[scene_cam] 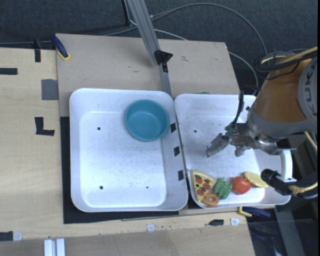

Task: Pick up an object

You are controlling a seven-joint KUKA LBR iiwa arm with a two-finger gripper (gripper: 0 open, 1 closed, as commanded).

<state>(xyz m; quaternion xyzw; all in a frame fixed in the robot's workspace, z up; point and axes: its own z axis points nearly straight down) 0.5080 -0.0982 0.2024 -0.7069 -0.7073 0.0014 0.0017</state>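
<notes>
My gripper (227, 148) hangs over the middle of the right bin (202, 113), its two fingers spread open with nothing between them. Along that bin's near edge lies a row of toy food: a pizza slice (204, 187), a green vegetable (221, 187), a red tomato (241, 185) and a yellow banana (255, 180). These pieces sit below and slightly right of the fingertips, apart from them. A blue bowl (146, 120) stands in the far right part of the left bin (96, 164).
A grey metal pole (146, 31) slants down from the top to the divide between the bins. Black cables (245, 31) loop behind the right bin. The arm's orange and grey body (285, 103) covers the right bin's right side.
</notes>
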